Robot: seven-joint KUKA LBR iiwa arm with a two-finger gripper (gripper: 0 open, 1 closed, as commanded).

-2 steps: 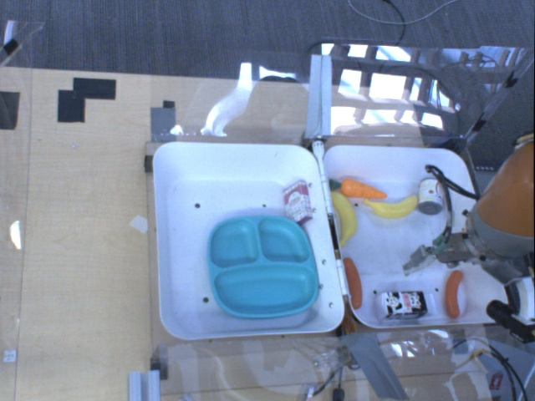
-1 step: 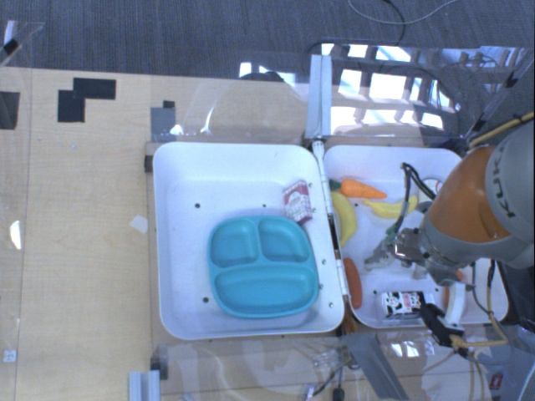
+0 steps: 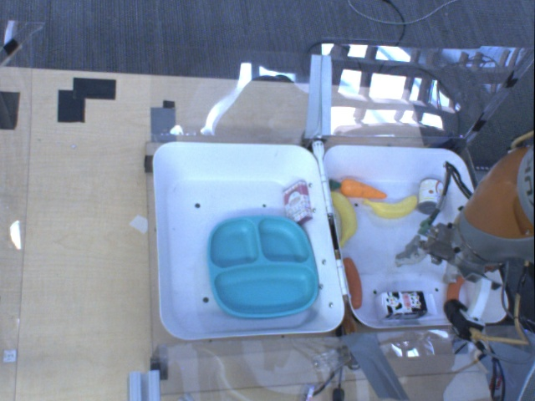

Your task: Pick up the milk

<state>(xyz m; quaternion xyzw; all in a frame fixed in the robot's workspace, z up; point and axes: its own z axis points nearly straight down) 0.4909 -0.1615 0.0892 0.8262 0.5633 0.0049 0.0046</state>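
The milk [image 3: 405, 303] is a small black-and-white carton lying on its side near the front edge of the right bin [image 3: 380, 241]. My gripper [image 3: 413, 251] hangs over the right bin's middle-right, a little behind the carton and apart from it. The grey arm with its orange band [image 3: 501, 199] comes in from the right. I see nothing held by the gripper.
In the right bin lie a carrot [image 3: 362, 190], two bananas [image 3: 393, 208] [image 3: 343, 216], a red sausage [image 3: 354, 281] and a white cup [image 3: 429, 193]. The left bin [image 3: 180, 224] holds a blue divided plate [image 3: 262, 266] and a small red-and-white carton [image 3: 298, 201].
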